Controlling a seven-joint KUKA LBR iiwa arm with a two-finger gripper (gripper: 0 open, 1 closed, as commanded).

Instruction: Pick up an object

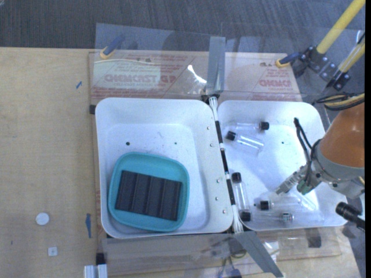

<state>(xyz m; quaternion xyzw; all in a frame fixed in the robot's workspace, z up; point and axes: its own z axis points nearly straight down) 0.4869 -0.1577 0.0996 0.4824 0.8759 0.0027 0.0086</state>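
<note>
Gripper (291, 185) hangs over right bin (278, 106); "CHEMCAST GP" sheet (148, 77) behind

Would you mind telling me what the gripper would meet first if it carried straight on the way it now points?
Probably the clear vial lying on the right bin's floor, just beyond the gripper, which points down and left; depth is hard to judge from this view.

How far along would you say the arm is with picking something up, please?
Done: the arm has reached into the right bin, its gripper low among the clear vials. In hand: nothing visibly lifted; the nearest black-capped vial lies on the bin floor. Left: closing on a vial and raising it. The teal tray sits in the left bin.
</note>
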